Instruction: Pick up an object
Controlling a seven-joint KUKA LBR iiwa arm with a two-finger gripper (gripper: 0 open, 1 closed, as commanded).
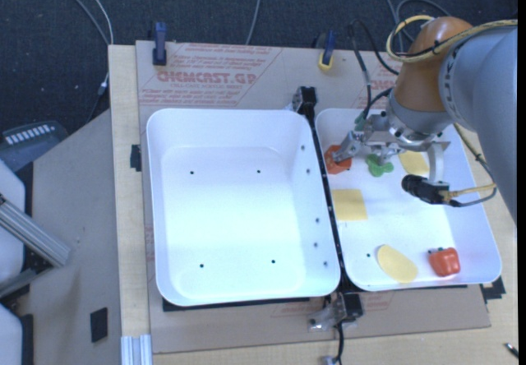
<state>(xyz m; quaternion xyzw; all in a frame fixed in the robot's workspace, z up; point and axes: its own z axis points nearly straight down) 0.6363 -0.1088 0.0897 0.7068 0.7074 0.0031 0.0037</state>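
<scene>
Camera view: the tool (367, 151) hangs just above a green object (379, 165); its opening is unclear.

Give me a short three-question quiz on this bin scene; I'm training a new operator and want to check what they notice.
1. True or false: the yellow square lies in the left bin.
2. Which object sits nearest the right bin's front right corner? A) yellow oval B) red-orange piece with a green top C) green piece
3. Fill in: the end effector hovers over the ___ bin.

Key: 1 false; 2 B; 3 right.
</scene>
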